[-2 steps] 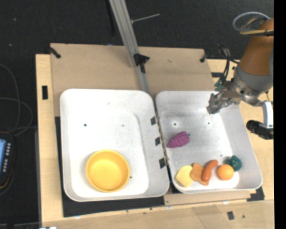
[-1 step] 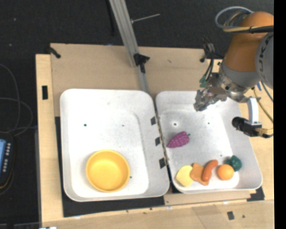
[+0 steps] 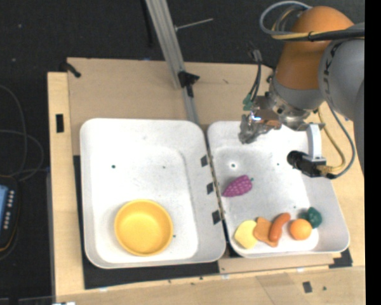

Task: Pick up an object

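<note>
The claw (image 3: 249, 132) hangs over the upper left corner of the right bin (image 3: 317, 189), its state impossible to tell, while a purple toy (image 3: 238, 186) lies below it mid-frame.

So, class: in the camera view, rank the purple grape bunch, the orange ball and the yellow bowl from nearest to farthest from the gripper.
Measured from the gripper, at the right bin's far end:
1. Purple grape bunch, middle of the right bin, just below the gripper.
2. Orange ball, right bin's near right corner.
3. Yellow bowl, left bin's near end.
</note>
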